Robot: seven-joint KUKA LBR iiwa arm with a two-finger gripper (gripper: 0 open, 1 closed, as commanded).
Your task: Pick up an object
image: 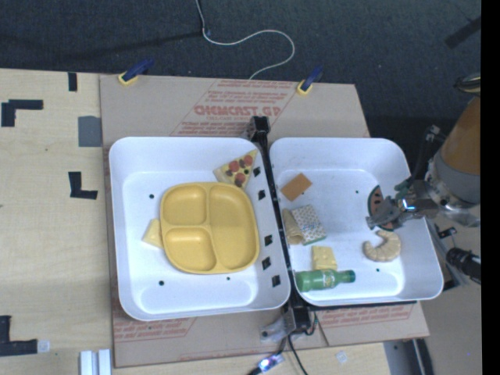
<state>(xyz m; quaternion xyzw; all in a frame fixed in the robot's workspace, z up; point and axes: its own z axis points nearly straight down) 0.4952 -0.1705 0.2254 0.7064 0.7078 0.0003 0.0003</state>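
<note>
Two white bins side by side on the tabletop: left bin [129, 233], right bin [391, 153]. A cardboard sheet [234, 108] lies under both.

Left bin, three things: one yellow divided plate [209, 227], four compartments, near the bin's middle; one yellow wedge [151, 233] tucked against the plate's left edge; one pizza-slice toy [238, 170] near the far right corner, touching the plate's far rim.

Right bin, five loose things: one orange-brown square [296, 186] near the divider wall at the far side; one patterned pouch [303, 223] beside the divider, mid-bin; one pale yellow block [323, 257] just nearer than the pouch; one green bottle [326, 279] lying on its side along the near wall, touching or just beside the block; one croissant [382, 247] toward the right wall.

The gripper [388, 213] is low in the right bin, by the right wall, directly on the far side of the croissant. Jaws: cannot tell whether apart or together; the dark parts blur together. Nothing visible between them. Croissant lies on the bin floor, just beside the gripper; contact unclear.

Two blue-and-yellow clamps [136, 71] pin the cardboard's far edge. One white cable [250, 37] loops over the dark floor beyond the tabletop. The other right-bin items sit well apart from the gripper, toward the divider
</note>
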